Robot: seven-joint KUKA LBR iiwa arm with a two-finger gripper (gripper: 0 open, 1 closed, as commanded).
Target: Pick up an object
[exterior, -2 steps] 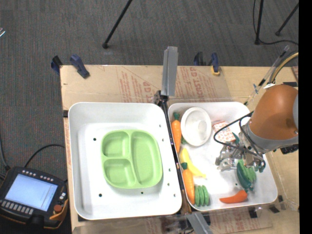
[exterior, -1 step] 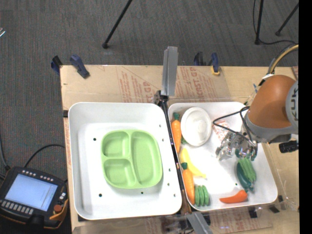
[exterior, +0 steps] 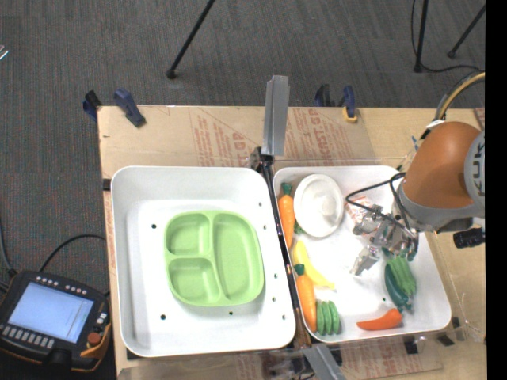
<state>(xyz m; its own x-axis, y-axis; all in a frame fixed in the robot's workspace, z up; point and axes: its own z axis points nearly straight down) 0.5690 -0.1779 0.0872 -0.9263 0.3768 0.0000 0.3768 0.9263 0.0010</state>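
The right bin (exterior: 432,291) holds several toy foods. A white bowl (exterior: 318,204) lies at its back, with an orange carrot (exterior: 286,212) along the left wall. A yellow banana (exterior: 310,264), a second carrot (exterior: 306,297) and a small green vegetable (exterior: 328,317) sit at the front left. At the front right lie an orange-red chili (exterior: 380,321) and a dark green vegetable (exterior: 400,280). My gripper (exterior: 366,260) hangs over the bare middle of this bin, just left of the dark green vegetable, with nothing seen in it.
A light green divided plate (exterior: 214,257) rests in the left bin (exterior: 131,212). A metal post (exterior: 276,121) rises behind the seam between the bins. A teach pendant (exterior: 51,315) lies off the bench at the front left. Clamps sit on the bench's far edge.
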